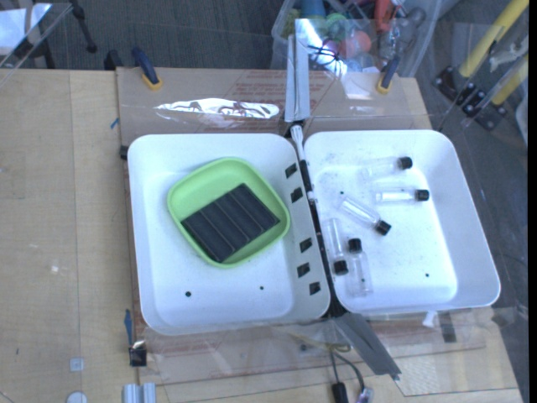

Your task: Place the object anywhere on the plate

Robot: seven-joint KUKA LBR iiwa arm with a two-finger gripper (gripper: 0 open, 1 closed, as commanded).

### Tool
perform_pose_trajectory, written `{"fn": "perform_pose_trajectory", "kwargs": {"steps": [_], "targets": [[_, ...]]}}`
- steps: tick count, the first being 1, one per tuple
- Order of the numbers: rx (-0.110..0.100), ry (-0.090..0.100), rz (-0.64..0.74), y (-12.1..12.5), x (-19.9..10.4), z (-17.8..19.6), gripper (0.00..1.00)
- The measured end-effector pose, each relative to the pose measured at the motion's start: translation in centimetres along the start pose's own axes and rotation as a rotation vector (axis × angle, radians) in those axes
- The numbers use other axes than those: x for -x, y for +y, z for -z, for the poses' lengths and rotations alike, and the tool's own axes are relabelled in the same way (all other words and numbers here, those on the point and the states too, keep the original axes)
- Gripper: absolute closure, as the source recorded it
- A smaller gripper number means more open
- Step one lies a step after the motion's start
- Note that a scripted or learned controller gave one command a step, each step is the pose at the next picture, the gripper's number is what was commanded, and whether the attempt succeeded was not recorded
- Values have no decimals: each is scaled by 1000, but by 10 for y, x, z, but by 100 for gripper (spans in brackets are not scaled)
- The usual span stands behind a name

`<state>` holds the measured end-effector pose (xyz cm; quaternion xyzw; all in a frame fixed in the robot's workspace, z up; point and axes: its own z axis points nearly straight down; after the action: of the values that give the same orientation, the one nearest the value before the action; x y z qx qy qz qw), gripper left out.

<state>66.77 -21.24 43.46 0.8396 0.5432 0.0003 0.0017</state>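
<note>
A light green square plate (186, 193) lies in the left white bin (218, 300). On the plate rests a dark ribbed rectangular object (230, 222), lying flat and turned at an angle. In the right white bin (445, 259) lie several clear vials with black caps, among them one near the back (388, 165), one to the right (401, 196) and one in the middle (364, 215).
A clear divider (295, 82) stands upright behind the seam between the bins. A clear tub of colourful items (361, 15) sits at the back. Black clips (304, 246) line the seam. Wooden bench surface (59, 225) lies to the left.
</note>
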Motion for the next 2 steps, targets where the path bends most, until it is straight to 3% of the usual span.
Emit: {"fn": "perform_pose_trajectory", "kwargs": {"steps": [2], "targets": [[-2, -1, -79, 0, 0, 0, 0]]}}
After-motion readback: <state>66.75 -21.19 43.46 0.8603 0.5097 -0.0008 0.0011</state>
